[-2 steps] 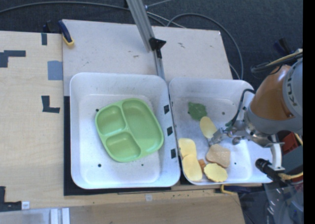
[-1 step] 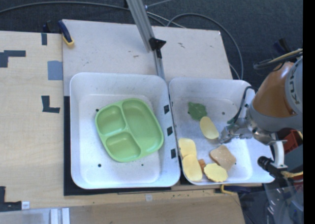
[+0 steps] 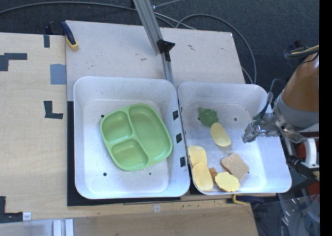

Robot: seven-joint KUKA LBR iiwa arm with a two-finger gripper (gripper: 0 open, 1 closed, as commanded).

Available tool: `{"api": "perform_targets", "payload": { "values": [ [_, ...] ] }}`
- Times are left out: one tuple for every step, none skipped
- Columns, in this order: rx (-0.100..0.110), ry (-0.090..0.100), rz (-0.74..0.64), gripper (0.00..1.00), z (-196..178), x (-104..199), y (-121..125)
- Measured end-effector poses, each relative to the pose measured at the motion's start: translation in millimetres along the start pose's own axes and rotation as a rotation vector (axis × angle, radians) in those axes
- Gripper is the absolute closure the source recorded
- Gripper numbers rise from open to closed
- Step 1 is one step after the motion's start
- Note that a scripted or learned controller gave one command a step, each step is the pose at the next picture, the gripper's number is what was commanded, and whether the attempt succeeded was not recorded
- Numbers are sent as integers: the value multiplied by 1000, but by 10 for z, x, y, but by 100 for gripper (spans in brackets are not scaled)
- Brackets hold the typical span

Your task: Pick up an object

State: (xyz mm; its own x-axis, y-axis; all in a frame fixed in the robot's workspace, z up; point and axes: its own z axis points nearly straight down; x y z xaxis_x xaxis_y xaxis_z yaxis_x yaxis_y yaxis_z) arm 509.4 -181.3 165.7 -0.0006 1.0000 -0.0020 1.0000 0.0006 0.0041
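Your candidates all lie in the right bin: a yellow oval piece near the middle, a green lump just above it, a tan bread-like slice lower down, and a cluster of yellow pieces against the bin's left wall, with a small orange bit among them. Go for the yellow oval piece, I would judge; it lies apart from its neighbours with bare floor around it, so the hand can come straight down without nudging anything else. Steer clear of the crowded cluster, where pieces touch and one may drag another. Centre over the piece's short axis before you descend, and lift only once you see it seated. The hand hangs over the right part of that bin, to the right of the oval piece and clear of it, with nothing in it; whether it is spread or pressed together you cannot tell from this angle. The arm reaches in from the right, its orange band above the wrist. The left bin carries a green divided plate.
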Motion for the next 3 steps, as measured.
{"api": "perform_targets", "payload": {
  "values": [
    [0, 0, -1, 100, -509, -77, 82],
    [7, 1, 0, 100, -364, -74, 78],
    [5, 4, -7, 100, -324, 497, 271]
  ]
}}
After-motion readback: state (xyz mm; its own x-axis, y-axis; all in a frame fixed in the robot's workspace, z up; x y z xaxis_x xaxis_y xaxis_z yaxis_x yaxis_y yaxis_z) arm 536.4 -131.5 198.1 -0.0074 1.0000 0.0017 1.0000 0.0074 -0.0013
